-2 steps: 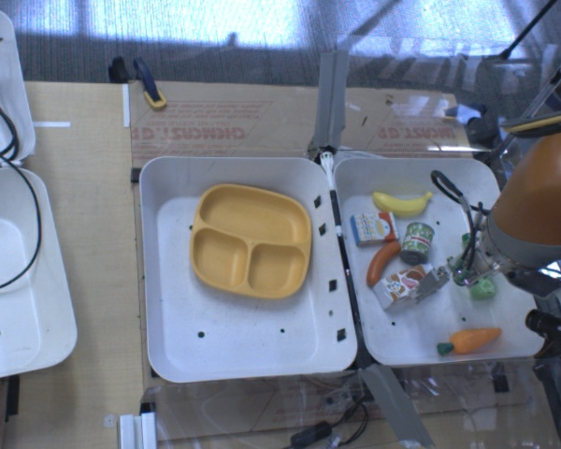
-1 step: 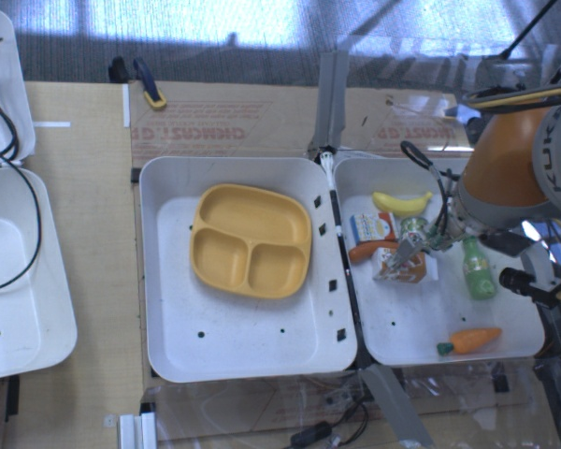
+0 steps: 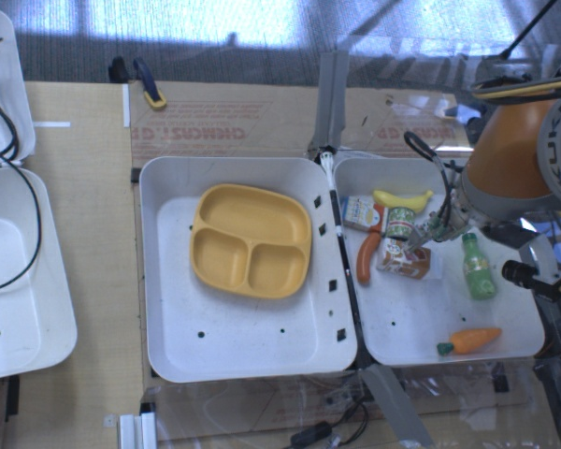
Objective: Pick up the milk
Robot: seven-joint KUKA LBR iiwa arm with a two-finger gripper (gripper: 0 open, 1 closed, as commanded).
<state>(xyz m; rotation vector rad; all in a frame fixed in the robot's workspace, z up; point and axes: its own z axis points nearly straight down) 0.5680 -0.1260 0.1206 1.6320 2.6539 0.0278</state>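
The yellow plate lies in the left bin — in the right bin the milk rests beside the sausage, near the gripper — its grip I cannot tell.

Yellow tray; yellow banana; green bottle; orange carrot; white bins.
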